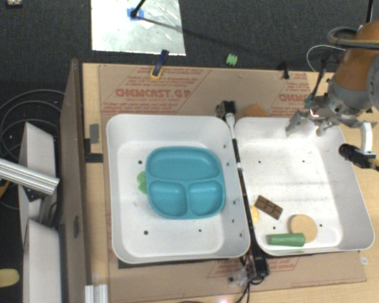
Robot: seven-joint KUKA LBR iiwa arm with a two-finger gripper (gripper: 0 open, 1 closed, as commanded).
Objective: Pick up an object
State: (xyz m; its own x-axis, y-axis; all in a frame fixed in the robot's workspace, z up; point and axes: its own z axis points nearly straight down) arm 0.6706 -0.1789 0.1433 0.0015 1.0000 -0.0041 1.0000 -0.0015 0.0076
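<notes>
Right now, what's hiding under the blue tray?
A bit of something green pokes out from under the blue tray's left edge, in the left bin. The tray covers the rest, so I can't tell what it is or whether anything else lies beneath.

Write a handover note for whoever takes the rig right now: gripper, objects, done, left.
Gripper: above the far edge of the right bin, nothing visibly held; finger state unclear.
Right bin, near end: brown bar, tan disc, green cylinder, with a small yellow piece at the divider.
Left bin: blue tray with a green item tucked at its left edge.
Done: nothing picked.
Left: the whole pick. The objects in the right bin look nearest.
</notes>
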